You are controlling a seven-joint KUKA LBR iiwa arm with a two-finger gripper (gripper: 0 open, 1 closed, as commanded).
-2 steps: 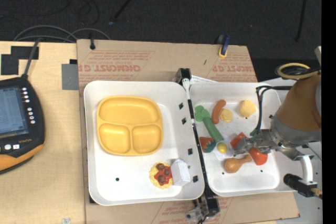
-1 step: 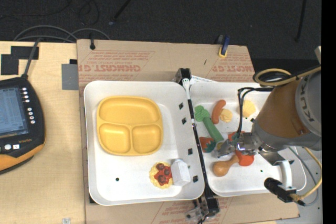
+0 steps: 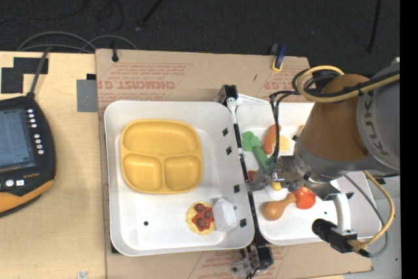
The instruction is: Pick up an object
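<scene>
Arm over right bin of toys

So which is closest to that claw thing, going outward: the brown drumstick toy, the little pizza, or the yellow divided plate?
From the gripper:
1. Drumstick toy, right bin, just below it.
2. Little pizza, left bin, lower part.
3. Yellow divided plate, left bin, upper left.

Brown drumstick toy flat in right bin; orange-red piece touching; green toy near

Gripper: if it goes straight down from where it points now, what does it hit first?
Probably the green toy in the right bin, just under the gripper; depth is unclear, and its tips are hard to make out.
</scene>
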